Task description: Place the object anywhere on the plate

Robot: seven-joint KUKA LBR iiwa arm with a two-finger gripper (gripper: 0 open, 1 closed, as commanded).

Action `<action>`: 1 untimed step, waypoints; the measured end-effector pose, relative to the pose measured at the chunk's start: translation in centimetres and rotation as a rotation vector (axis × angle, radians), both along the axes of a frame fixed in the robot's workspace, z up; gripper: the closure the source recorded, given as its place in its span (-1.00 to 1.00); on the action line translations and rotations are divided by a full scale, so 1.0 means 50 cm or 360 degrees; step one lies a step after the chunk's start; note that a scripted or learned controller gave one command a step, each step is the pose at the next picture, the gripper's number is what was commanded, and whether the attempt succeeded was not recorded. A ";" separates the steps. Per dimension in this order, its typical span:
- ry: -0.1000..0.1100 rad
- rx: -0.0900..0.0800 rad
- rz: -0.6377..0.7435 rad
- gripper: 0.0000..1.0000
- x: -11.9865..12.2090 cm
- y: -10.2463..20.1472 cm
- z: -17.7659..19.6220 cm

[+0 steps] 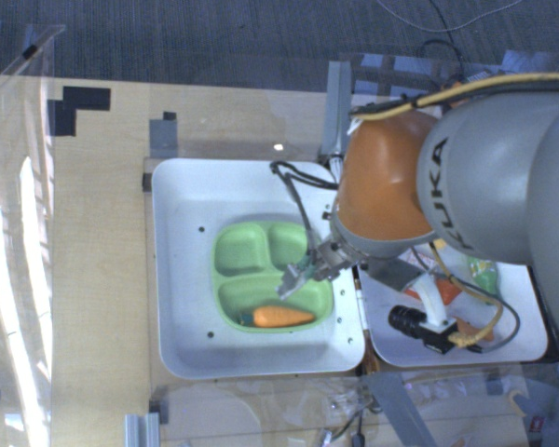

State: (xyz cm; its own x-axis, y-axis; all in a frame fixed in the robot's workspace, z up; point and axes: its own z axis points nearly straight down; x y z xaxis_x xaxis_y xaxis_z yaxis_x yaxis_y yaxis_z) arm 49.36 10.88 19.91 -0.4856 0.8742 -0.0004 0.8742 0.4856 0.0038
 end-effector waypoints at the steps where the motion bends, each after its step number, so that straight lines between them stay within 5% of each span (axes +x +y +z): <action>1: -0.0013 0.0003 -0.0078 -1.00 -0.010 0.055 0.381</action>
